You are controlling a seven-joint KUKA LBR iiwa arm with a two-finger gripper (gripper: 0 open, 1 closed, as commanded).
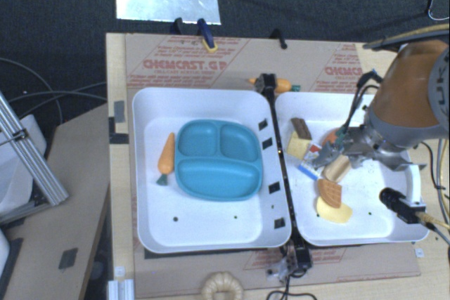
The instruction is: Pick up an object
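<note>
Orange plastic carrot (166,153) lies beside the blue divided plate (216,158) in our left white bin (151,221); in the right white bin (365,232), our jaws (329,154) sit low among toy foods near a tan bread-like piece (336,169), presumably targeting it, though we cannot tell their opening.

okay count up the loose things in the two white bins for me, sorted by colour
Blue: 1, the divided plastic plate in the left bin.
Orange: 1, the toy carrot beside it.
Brown: 1, the small block in the right bin.
Yellow or tan: 3, pale cube, waffle-textured piece, flat yellow piece.
Total: 6, with more hidden at the gripper.
</note>
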